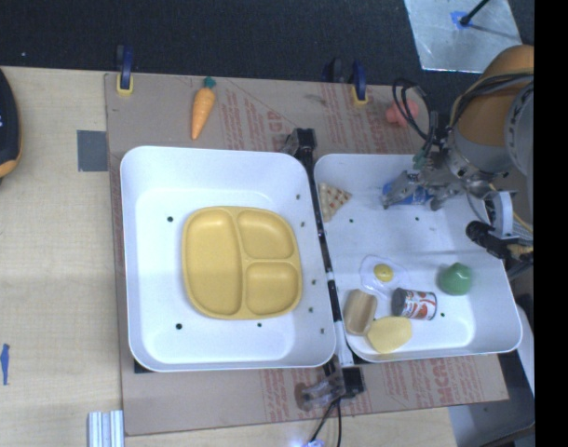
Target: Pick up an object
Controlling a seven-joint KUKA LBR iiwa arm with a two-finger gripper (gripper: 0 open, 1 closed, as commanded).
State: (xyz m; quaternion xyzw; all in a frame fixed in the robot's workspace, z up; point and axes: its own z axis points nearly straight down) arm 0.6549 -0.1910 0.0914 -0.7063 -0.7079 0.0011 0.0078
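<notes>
Reach phase, judging by pose: my fingers [416, 192] low in far part of right bin [507, 338], nothing visibly between them. How wide they stand: cannot tell, blurred. Candidates lie near front: can [414, 304], green piece [456, 278], yellow piece [389, 334], brown piece [359, 311]. Next: pick 1, line up above, descend. Left bin [135, 250] carries yellow tray [240, 261].

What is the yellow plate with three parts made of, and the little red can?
The yellow plate looks like moulded plastic: one even matte colour with soft rounded dividers. The little red can is probably metal or toy plastic; its end looks pale and shiny, but it is too small to tell.
</notes>
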